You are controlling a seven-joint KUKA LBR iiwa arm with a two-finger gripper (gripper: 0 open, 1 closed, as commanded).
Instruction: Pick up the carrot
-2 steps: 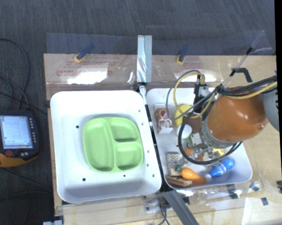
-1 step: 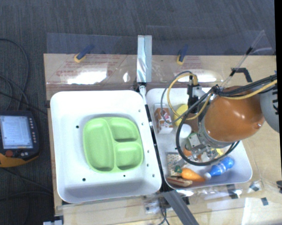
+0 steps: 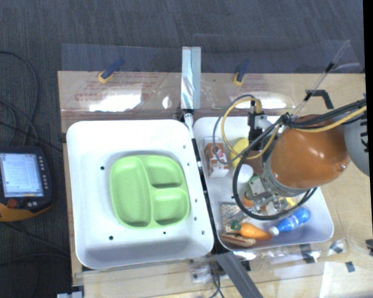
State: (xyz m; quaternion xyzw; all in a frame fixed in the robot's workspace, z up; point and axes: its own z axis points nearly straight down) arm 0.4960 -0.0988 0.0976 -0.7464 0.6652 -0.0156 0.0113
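Observation:
The carrot [image 3: 252,231] is orange with a green end and lies near the front edge of the right bin [image 3: 323,231]. It rests beside a brown bun-like item [image 3: 235,240]. My gripper [image 3: 263,200] hangs just above and behind the carrot, below the arm's orange band [image 3: 308,156]. Cables and the wrist hide its fingers, so their state is unclear. I see nothing held between them.
A blue bottle [image 3: 293,221] lies right of the carrot. A yellow item [image 3: 240,146] and a brown packet [image 3: 216,156] sit at the back of the right bin. The left bin [image 3: 90,199] holds a green divided plate [image 3: 150,190]. A pendant [image 3: 18,181] sits far left.

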